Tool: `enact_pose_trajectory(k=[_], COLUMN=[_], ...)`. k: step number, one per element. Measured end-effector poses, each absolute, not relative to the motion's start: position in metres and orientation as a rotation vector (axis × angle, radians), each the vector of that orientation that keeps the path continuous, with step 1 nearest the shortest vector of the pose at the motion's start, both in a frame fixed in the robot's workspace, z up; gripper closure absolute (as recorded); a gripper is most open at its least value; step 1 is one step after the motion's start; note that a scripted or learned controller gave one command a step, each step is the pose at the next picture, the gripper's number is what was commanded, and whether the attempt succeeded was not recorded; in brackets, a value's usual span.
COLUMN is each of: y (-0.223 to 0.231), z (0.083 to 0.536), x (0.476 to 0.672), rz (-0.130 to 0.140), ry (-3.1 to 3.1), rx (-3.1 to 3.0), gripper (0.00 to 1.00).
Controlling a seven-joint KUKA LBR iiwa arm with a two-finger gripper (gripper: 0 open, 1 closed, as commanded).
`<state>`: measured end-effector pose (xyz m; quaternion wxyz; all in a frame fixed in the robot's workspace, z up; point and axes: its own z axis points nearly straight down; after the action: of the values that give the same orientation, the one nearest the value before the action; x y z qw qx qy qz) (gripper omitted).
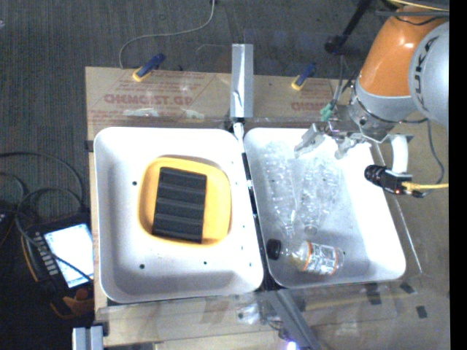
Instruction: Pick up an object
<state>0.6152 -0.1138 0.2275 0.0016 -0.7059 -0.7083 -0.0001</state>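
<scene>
Count: two shallow white plastic bins side by side, left bin (117, 268) and right bin (379, 261). The left bin holds one item, a yellow rounded-square tray with a black ribbed block (181, 203) sitting on it, near the bin's middle.

The right bin holds one clear plastic bottle with a black cap and an orange-and-white label (310, 255), lying on its side near the front edge, cap pointing toward the left bin. Above it lies a clump of clear plastic bottles (303, 188); their outlines blend into the white floor and I cannot count them.

My two-finger gripper (325, 143) hangs over the back edge of the right bin, fingers spread apart, nothing between them. It is well apart from the labelled bottle and just beside the top of the clear clump; contact cannot be judged.

My grey arm with its orange band (390, 57) is cut off at the right edge.
</scene>
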Motion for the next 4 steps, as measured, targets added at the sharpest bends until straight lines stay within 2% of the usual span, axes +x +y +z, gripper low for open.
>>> enact_pose_trajectory(k=[1, 2, 3, 4], y=[-0.192, -0.21, -0.138, -0.186], z=[0.211, 0.271, 0.19, 0.14], x=[0.59, 0.57, 0.515, 0.566], rz=[0.002, -0.001, 0.001, 0.0], ry=[-2.153, -2.213, -2.217, -2.148], rx=[-2.287, -2.23, -2.22, -2.288], gripper=[0.0, 0.0, 0.0, 0.0])
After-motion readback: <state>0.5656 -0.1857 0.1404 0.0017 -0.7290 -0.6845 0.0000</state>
